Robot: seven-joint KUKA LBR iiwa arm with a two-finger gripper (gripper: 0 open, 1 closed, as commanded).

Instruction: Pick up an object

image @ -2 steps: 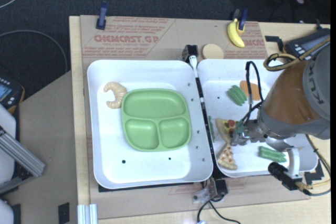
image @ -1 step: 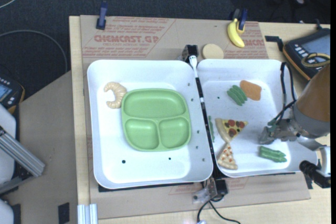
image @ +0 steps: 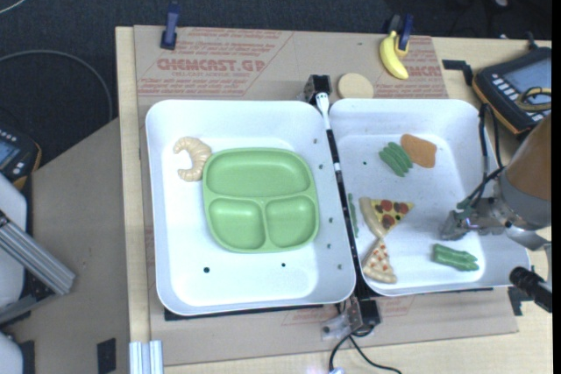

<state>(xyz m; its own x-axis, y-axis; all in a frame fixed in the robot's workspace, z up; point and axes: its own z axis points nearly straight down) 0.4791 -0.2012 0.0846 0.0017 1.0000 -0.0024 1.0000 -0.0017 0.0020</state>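
End effector (image: 458,226) just above green beans (image: 455,257)

Left bin (image: 166,215): divided plate (image: 260,198) centre, croissant (image: 192,157) just left of it. Right bin (image: 456,123): two pizza slices (image: 383,232) near left wall, bean pods (image: 395,158) beside bread piece (image: 420,151) at back, second pods (image: 455,257) front right. Banana (image: 393,57) on bench behind.

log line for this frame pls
gripper: low in right bin, nothing held | nearest: green beans | pizza slices: untouched | left bin: green tray, croissant
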